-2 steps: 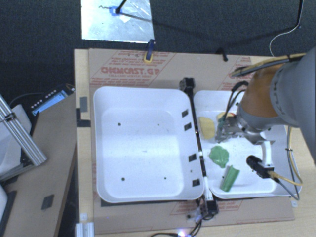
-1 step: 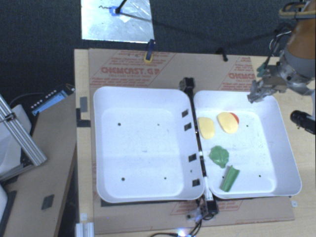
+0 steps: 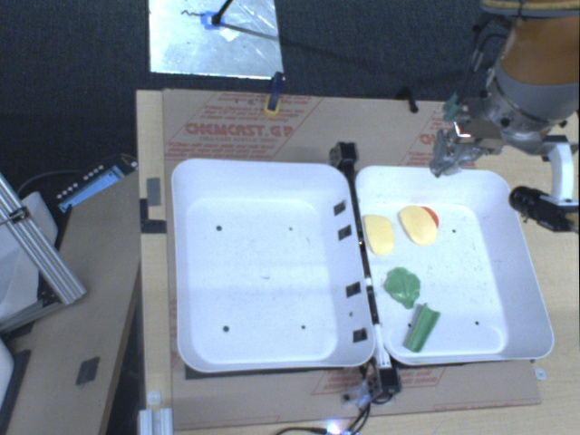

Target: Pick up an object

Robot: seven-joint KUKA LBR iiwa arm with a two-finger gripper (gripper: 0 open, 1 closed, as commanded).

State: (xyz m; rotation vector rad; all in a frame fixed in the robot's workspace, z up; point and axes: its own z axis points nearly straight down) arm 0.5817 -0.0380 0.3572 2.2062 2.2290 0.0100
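**Two bins, four items, one arm**

White bins: two, side by side. The left bin has a bare floor; the right bin holds everything.

Contents of the right bin, four pieces: one pale yellow piece near its left wall; one yellow-and-red piece just beside that; one green leafy piece below both; one green stick nearest the front rim, tilted.

Gripper: one, above the right bin's far rim, well apart from all four pieces. Too small and dark to tell how the claw stands.

Surface: tan bench under a printed cardboard sheet; dark carpet and a silver square beyond.

Arm cut off at the frame's top right.
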